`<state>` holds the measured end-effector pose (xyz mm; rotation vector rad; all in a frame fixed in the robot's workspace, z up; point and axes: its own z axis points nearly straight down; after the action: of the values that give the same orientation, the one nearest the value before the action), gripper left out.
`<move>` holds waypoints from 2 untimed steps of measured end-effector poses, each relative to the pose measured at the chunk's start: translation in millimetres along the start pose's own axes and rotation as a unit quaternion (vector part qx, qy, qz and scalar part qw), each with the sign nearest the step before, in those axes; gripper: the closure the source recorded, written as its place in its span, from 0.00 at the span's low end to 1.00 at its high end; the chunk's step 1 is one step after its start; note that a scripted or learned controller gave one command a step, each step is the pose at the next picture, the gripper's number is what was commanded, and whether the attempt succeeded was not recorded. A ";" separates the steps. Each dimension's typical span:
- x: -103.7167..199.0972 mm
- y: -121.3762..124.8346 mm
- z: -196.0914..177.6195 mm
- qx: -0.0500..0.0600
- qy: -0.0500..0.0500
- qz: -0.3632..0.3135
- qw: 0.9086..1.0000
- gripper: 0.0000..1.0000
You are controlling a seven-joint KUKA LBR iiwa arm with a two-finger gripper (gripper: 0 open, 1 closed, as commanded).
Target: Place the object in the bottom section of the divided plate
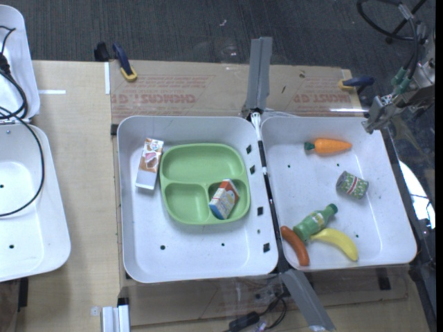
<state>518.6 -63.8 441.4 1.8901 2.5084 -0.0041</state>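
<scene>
The green plate (203, 166) sits in the left bin (131, 206). A small carton (223, 199) lies tilted in the plate's near right section, leaning on the rim. A flat packet (149, 163) lies just left of the plate. In the right bin (387, 206) are a carrot (329, 146), a can (351, 185), a green bottle (315, 220), a banana (337, 242) and a sausage (295, 245). The hand (379, 113) hangs over the right bin's far right corner; whether it is open or closed cannot be made out.

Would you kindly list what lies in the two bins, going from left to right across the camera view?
Snack packet → green divided plate → small carton → sausage → green bottle → carrot → can
</scene>
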 end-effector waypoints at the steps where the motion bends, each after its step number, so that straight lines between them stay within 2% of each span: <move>1: -33.0 -27.1 139.8 0.001 0.001 0.074 0.997 1.00; 2: -112.0 55.9 202.7 0.001 0.000 0.110 0.994 1.00</move>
<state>603.0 -156.7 238.8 2.1545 2.2865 -0.0051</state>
